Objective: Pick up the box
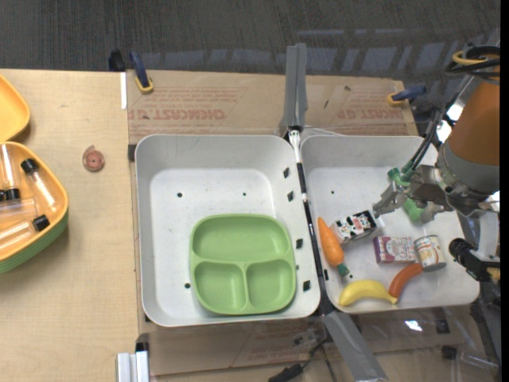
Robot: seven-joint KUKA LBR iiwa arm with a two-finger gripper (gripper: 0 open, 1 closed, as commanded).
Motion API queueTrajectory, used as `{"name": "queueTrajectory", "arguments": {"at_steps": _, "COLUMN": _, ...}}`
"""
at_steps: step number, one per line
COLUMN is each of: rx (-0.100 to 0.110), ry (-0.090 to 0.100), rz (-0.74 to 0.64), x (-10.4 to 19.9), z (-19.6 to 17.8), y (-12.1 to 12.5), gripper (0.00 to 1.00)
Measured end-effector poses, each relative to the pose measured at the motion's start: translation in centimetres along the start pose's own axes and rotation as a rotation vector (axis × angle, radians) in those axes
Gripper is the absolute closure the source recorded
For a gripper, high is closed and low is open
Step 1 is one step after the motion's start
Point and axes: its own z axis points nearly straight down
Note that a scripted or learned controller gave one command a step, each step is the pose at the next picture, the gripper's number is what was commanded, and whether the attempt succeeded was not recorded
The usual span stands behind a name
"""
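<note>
A small purple box (394, 250) lies flat in the right bin (350, 165), near its front right. A black-and-white patterned box (355, 226) lies just left of it, beside a carrot (331, 243). My gripper (391, 197) hangs over the right bin's right half, above and slightly right of the patterned box and behind the purple one. Nothing shows in its grasp. A green object (414, 208) sits right under the wrist, partly hidden by it.
A small can (429, 253) touches the purple box's right end. A red pepper (406, 278) and a banana (367, 294) lie by the front wall. The left bin (159, 213) holds a green divided plate (242, 263). Yellow trays (24, 205) stand far left.
</note>
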Motion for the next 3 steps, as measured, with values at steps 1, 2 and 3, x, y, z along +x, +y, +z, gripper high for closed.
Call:
{"name": "queueTrajectory", "arguments": {"at_steps": 1, "rx": 0.003, "ry": 0.013, "rz": -0.097, "x": -5.6, "z": 12.7, "y": -2.4, "gripper": 0.00}}
{"name": "queueTrajectory", "arguments": {"at_steps": 2, "rx": 0.006, "ry": 0.015, "rz": -0.096, "x": -5.5, "z": 11.9, "y": -2.4, "gripper": 1.00}}
{"name": "queueTrajectory", "arguments": {"at_steps": 3, "rx": 0.000, "ry": 0.000, "rz": -0.011, "x": -2.8, "z": 4.0, "y": 2.2, "gripper": 1.00}}
